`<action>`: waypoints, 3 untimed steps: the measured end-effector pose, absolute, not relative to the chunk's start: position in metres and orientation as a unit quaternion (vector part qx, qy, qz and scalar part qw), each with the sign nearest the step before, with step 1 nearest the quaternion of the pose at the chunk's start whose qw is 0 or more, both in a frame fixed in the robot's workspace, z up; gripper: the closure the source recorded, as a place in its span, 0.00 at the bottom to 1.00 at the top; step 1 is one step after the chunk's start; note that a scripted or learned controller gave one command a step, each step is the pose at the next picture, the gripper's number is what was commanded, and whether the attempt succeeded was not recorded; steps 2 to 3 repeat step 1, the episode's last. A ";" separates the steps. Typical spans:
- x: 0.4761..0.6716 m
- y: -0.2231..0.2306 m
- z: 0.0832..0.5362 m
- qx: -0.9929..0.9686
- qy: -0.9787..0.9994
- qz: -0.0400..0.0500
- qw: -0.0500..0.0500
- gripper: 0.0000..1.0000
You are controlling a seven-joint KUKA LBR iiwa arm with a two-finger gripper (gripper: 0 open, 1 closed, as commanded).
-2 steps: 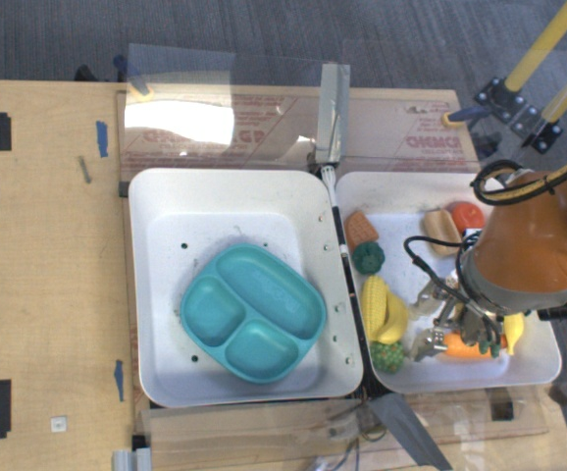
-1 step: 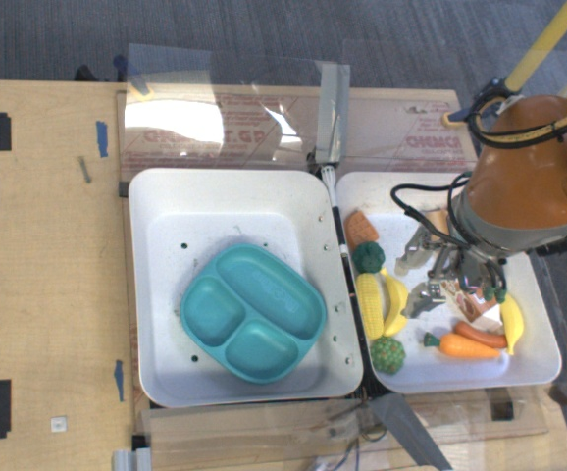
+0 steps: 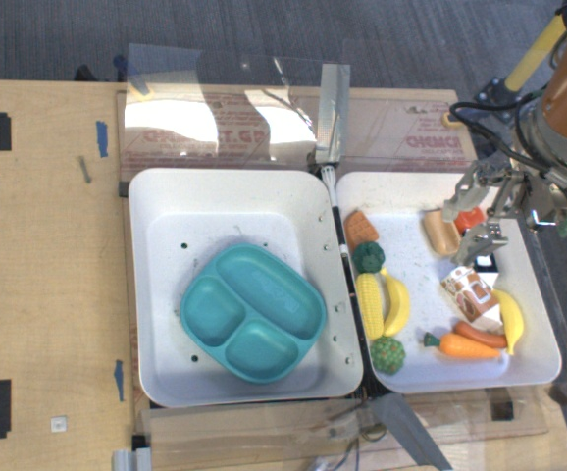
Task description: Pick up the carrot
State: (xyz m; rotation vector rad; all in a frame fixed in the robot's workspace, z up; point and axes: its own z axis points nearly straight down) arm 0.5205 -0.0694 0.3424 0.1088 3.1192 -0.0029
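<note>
The carrot (image 3: 470,345) is not yet picked up; the tool (image 3: 482,226) is hung above the right bin (image 3: 543,361), and its grip cannot be told.

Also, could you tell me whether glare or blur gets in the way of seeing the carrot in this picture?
Camera view: glare whitens the clear plastic sheet behind the bins; the orange toy carrot lies evenly lit, softly focused, beside the yellow banana.

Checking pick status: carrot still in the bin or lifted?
In the bin. The carrot lies flat on the right bin's floor near its front edge, beside a banana; the gripper is above, apart from it.
</note>
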 end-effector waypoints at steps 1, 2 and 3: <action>0.526 -0.018 0.308 -0.057 0.998 0.001 0.001 1.00; 0.526 -0.018 0.308 -0.057 0.998 0.001 0.001 1.00; 0.526 -0.018 0.308 -0.057 0.998 0.001 0.001 1.00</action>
